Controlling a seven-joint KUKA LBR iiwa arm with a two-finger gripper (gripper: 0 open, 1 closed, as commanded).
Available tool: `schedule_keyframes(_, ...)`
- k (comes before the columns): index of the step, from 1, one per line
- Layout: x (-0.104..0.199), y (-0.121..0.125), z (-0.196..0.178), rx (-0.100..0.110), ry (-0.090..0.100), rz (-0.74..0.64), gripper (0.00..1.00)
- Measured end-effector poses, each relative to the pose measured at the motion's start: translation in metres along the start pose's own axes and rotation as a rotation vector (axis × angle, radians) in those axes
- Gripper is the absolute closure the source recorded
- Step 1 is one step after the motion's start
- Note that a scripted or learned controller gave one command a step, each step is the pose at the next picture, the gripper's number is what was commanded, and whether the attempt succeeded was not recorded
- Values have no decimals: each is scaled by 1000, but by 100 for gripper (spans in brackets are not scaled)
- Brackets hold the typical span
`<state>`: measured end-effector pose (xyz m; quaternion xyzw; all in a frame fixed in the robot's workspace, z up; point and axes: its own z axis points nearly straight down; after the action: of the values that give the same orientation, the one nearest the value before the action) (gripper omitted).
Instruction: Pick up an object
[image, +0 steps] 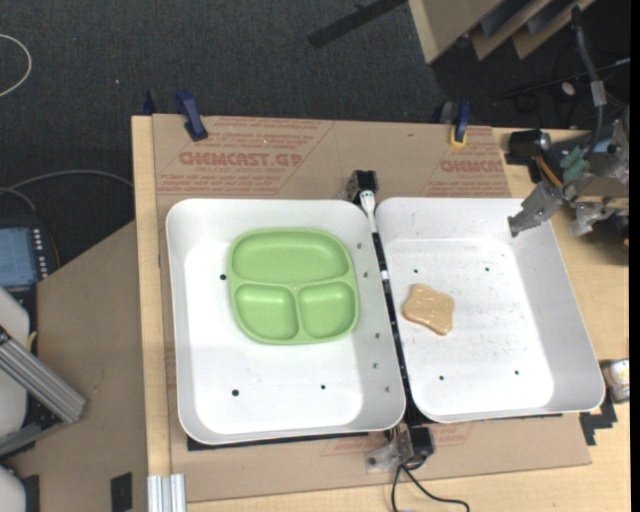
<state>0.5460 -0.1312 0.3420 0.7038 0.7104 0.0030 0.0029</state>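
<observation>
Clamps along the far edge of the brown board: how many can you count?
2. A blue clamp grips the far edge near the left corner, and a yellow-and-blue clamp grips it further right, behind the right bin. The arm's hardware at right could hide another.

A robotics lab, by the look of it: two shallow white plastic bins (200, 380) clamped with blue clips (190, 115) onto a brown cardboard-covered bench (250, 155), loose black cables (420, 485) trailing over dark carpet.

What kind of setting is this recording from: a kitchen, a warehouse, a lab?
Most likely a robotics lab bench: two white bins sit on a clamped board, cables trail over dark carpet, and the props are a green divided plate and a toast-like piece.
</observation>
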Motion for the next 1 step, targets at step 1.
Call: schedule_keyframes(1, 38, -46, -120, -7, -1, 4, 0)
